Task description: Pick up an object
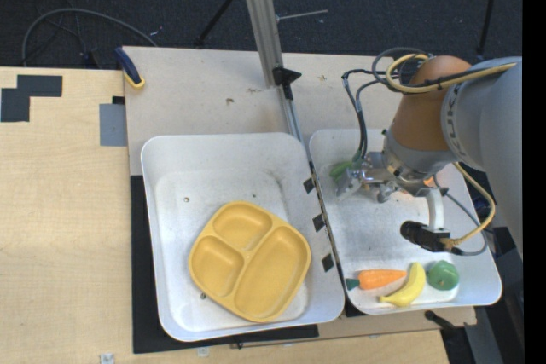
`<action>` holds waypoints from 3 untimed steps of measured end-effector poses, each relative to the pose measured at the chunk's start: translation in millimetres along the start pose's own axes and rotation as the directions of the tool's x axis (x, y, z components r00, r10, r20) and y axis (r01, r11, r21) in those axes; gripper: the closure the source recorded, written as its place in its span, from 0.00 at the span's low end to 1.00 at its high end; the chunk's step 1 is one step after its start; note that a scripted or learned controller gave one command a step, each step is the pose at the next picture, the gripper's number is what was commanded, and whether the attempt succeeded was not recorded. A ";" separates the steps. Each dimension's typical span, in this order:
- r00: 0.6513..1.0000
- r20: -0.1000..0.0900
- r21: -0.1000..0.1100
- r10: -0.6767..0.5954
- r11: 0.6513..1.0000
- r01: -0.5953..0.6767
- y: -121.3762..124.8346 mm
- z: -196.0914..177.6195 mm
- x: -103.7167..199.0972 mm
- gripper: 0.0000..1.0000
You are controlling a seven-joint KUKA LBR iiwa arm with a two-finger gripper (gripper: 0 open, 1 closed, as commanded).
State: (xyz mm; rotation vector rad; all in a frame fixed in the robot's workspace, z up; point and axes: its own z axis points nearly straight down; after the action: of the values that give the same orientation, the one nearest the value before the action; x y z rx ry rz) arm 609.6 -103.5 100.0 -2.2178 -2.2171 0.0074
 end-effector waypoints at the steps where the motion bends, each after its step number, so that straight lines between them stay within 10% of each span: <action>1: 1.000 0.000 -0.009 0.001 1.000 -0.001 2.7 6.5 -0.2 0.00; 2: 1.000 -0.003 -0.014 0.004 1.000 -0.004 3.9 -4.1 0.4 1.00; 3: 1.000 0.001 -0.008 0.001 1.000 -0.001 3.9 -46.4 -2.6 1.00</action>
State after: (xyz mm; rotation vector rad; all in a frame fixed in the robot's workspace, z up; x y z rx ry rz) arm 613.8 -106.1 146.3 -2.2233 -2.2206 -0.0005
